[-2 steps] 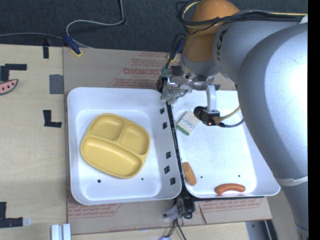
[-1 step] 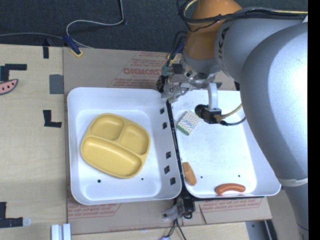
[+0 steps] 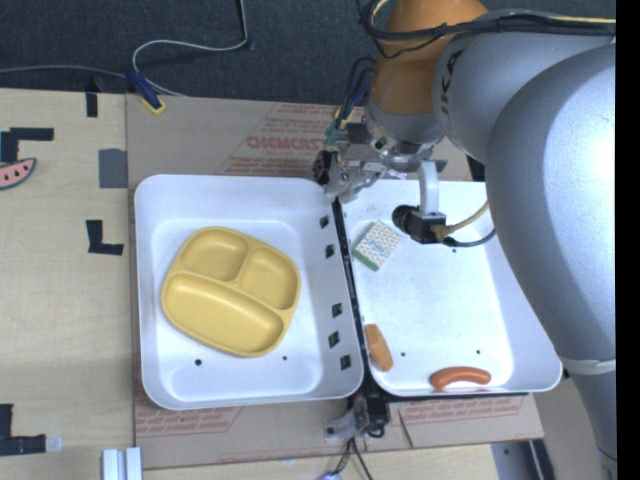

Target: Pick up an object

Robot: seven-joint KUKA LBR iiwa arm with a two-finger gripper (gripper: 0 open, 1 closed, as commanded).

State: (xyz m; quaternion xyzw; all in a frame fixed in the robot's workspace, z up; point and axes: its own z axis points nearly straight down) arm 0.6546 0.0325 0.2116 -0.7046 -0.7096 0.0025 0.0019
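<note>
The right bin (image 3: pixel 500 298) holds three small things. A green-and-white checked pad (image 3: pixel 377 245) lies near the bin's back left. A short orange piece (image 3: pixel 378 348) rests against the left wall at the front, and a red-orange sausage (image 3: pixel 460 377) lies along the front wall. My gripper (image 3: pixel 343 176) hangs over the back left corner of this bin, by the divider between the bins, a little behind and left of the checked pad. I see nothing held in it.
A yellow divided plate (image 3: pixel 232 290) fills the middle of the left bin (image 3: pixel 160 208). The grey arm and its orange band (image 3: pixel 425 48) cover the back right of the scene. Cables run across the dark area behind the bench.
</note>
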